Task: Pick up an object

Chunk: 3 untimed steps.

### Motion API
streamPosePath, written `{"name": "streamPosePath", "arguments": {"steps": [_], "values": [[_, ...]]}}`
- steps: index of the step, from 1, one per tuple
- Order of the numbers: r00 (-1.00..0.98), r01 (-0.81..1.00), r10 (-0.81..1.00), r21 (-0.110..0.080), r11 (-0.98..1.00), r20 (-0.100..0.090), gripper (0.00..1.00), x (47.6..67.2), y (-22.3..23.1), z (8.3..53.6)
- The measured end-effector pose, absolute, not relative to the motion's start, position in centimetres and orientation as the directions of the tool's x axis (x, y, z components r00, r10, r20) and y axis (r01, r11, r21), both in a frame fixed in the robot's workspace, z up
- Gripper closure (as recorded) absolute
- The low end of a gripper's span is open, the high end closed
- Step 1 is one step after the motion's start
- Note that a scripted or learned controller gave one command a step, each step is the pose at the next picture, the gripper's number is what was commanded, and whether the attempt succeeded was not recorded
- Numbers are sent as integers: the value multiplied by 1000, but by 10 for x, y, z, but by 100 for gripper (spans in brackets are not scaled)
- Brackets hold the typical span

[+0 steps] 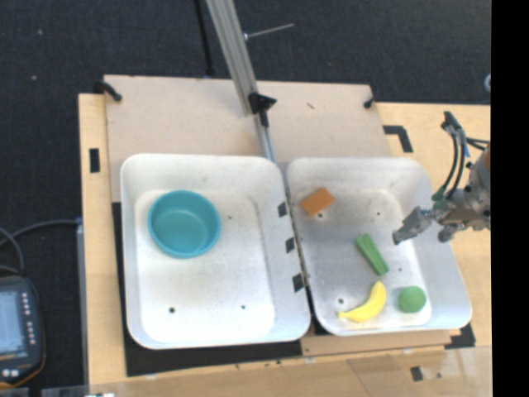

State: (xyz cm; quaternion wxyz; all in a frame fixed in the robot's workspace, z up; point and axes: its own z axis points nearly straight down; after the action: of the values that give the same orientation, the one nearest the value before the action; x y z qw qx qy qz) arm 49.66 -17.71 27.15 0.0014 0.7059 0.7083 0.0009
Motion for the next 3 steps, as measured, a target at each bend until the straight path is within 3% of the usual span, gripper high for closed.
{"name": "streamPosePath", "arguments": {"steps": [1,3], "values": [[-2,1000,1000,3,2,0,0,497,-177,271],[0,1000,1000,-2,0,-1,0,503,-181,186]]}}
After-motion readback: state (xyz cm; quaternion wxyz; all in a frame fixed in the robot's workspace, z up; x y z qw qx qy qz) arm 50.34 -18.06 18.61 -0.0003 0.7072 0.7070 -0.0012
